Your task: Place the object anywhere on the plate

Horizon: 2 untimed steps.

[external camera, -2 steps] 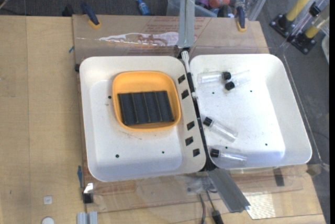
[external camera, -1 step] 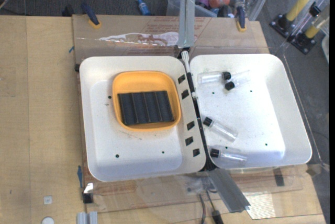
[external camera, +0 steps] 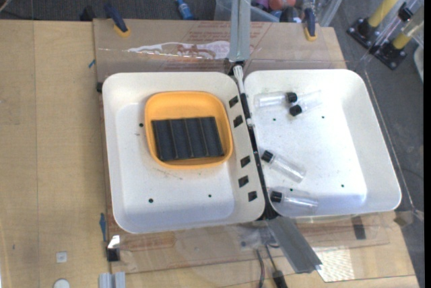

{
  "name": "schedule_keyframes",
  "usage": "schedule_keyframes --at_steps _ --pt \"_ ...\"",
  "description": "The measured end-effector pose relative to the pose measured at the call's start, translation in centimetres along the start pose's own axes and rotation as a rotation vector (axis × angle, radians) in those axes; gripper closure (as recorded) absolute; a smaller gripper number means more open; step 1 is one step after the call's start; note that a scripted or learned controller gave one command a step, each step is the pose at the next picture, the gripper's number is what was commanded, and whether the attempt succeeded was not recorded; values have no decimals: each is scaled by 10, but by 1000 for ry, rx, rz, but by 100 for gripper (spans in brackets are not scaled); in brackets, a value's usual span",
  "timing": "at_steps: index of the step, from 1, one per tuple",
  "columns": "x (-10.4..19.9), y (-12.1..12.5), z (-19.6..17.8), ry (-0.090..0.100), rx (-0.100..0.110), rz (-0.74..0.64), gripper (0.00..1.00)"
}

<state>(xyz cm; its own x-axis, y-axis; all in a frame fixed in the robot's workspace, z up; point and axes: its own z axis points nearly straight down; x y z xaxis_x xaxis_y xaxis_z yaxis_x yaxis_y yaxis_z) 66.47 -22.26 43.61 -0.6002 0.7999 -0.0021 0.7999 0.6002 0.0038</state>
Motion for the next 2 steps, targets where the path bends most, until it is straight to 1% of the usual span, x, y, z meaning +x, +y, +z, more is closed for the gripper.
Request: schedule_keyframes --at_steps 1,2 --pt "-1 1 0 -2 -1 1 100" --pt "-1 3 0 -2 -1 -438 100"
